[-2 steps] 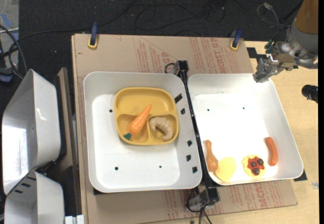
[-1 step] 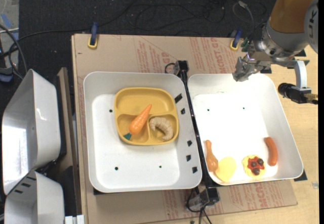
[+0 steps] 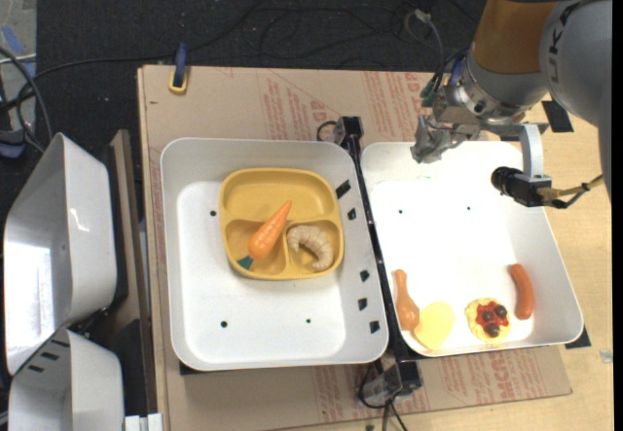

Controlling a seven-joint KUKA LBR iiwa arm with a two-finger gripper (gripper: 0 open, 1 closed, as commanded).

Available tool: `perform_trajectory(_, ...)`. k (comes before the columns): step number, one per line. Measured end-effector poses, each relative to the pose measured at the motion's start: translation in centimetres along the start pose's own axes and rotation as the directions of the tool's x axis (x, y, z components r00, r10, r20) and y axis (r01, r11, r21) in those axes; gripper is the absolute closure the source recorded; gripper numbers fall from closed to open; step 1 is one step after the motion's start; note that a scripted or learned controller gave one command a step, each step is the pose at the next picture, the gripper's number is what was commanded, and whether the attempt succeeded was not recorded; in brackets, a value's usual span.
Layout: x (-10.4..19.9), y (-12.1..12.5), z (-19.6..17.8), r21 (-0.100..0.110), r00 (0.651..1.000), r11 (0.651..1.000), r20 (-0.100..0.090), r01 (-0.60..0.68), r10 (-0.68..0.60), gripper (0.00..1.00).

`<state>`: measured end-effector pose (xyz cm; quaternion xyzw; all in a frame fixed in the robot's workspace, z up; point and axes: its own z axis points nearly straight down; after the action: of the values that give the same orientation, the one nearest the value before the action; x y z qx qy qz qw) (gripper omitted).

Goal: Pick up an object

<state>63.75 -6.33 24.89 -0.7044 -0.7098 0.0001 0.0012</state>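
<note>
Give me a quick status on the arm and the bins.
Gripper over right bin's far edge. Sausage, drumstick lie near its front. Carrot in yellow plate, left bin.

Two white bins (image 3: pixel 195 322) (image 3: pixel 545 254) side by side on brown bench (image 3: pixel 282 93). Blue-yellow clamp (image 3: pixel 179 72) at bench's far left corner. Black cables (image 3: pixel 253 16) on dark floor. White tubs (image 3: pixel 54 225) far left.

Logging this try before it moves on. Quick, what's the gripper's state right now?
Gripper: cannot be told; it hangs over the far edge of the right white bin, with nothing seen in it.
</note>
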Motion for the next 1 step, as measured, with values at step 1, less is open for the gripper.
perform_trajectory(1, 6.07, -0.06, -0.28, -0.001, 1.0, 1.0, 0.0, 0.002, -0.002, 1.0)
